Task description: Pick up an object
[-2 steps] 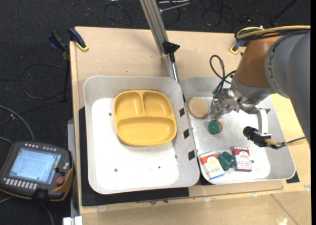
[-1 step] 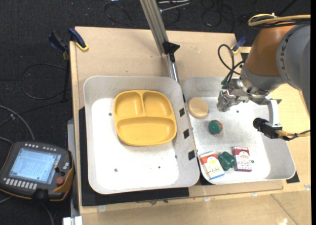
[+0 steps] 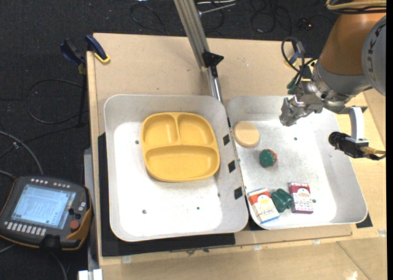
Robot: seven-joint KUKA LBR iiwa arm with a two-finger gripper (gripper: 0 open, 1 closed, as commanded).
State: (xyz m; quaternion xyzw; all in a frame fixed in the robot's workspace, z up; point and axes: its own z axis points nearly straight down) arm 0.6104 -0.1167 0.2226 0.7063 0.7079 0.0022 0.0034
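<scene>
Nearest the camera, along the front edge of the right bin (image 3: 344,211), lie three things in a row: a small carton with red and white print (image 3: 263,206) by the front left corner, a dark green block (image 3: 282,199) touching it, and a small red box (image 3: 301,198) just beside that. Further back in the same bin sits a green ball-like piece with a red spot (image 3: 268,158), and beyond it, near the bin's left wall, a round tan disc (image 3: 247,134).

Over the back part of the right bin hangs the hand (image 3: 291,115), reaching in from the right on the grey arm with its orange band (image 3: 347,33). It is well apart from every object, and nothing shows between its fingers; whether they are open or closed cannot be told from this angle.

On the bench's left side, the left bin (image 3: 123,211) carries a yellow divided plate (image 3: 180,146), lying flat toward its back right part.
</scene>
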